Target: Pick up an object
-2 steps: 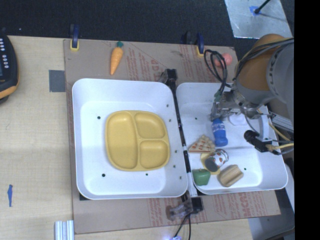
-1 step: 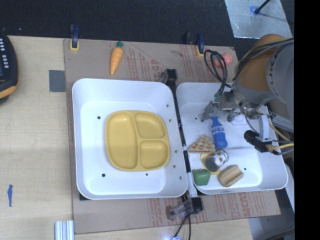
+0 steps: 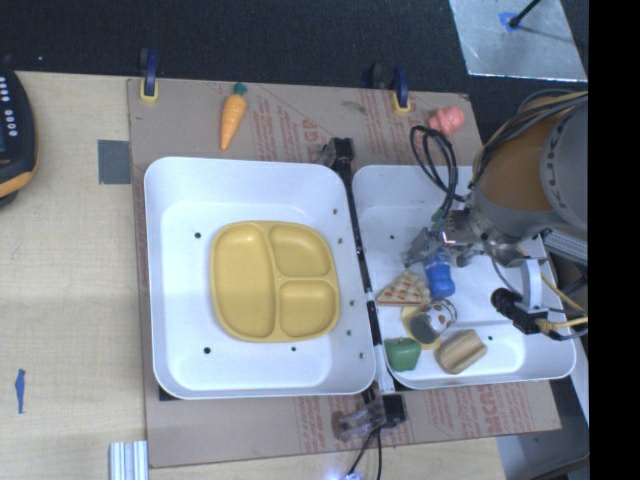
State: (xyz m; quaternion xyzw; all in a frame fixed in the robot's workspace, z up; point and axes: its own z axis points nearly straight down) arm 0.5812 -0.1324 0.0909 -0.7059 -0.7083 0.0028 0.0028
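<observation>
My gripper (image 3: 438,251) hangs low over the middle of the right bin (image 3: 400,193), with the grey and orange arm reaching in from the right. Directly below its tip lies a small blue object (image 3: 439,279), touching or nearly touching it. Just left of the blue object is a pizza-slice toy (image 3: 403,290). A round yellow-rimmed piece (image 3: 428,322) lies in front of it. At the bin's front sit a green block (image 3: 402,353) and a tan bread-like piece (image 3: 460,351).
The left bin (image 3: 180,208) holds a yellow divided plate (image 3: 275,279). A toy carrot (image 3: 232,118) and a pink object (image 3: 448,120) lie on the cardboard behind the bins. Black cables loop over the right bin's back part.
</observation>
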